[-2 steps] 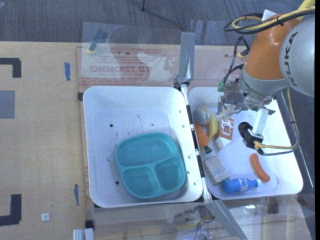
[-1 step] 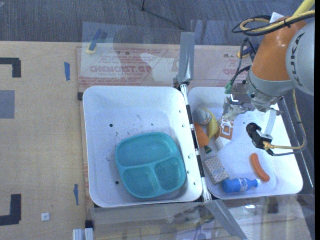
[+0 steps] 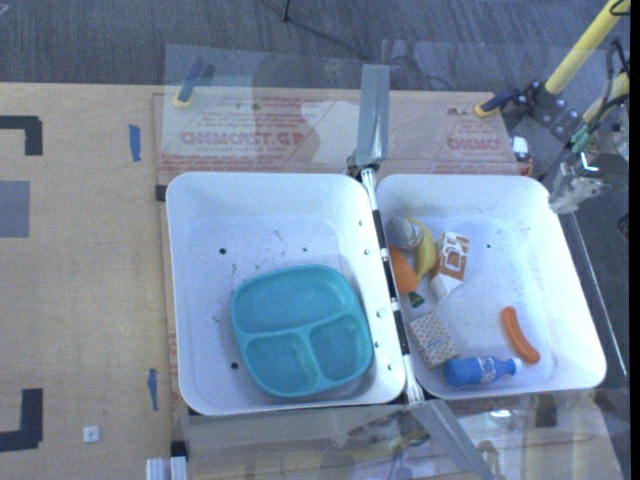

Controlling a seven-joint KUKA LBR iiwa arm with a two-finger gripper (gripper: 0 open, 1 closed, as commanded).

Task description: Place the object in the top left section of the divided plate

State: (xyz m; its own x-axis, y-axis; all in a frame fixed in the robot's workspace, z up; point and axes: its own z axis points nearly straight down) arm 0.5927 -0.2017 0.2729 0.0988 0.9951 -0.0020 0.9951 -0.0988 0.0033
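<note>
since nothing lies on the teal divided plate (image 3: 298,330) in the left bin (image 3: 195,218), we judge picking comes next; the objects (image 3: 425,263) sit in the right bin (image 3: 560,298); gripper (image 3: 572,183) state we cannot tell.

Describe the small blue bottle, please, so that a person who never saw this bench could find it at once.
Look at the right white bin, the one without the teal divided plate. Go to its near edge, at the bottom of the view: the blue bottle lies on its side there, just below a small patterned packet. It is the only blue item in that bin; the orange sausage-shaped toy lies to its upper right.
</note>
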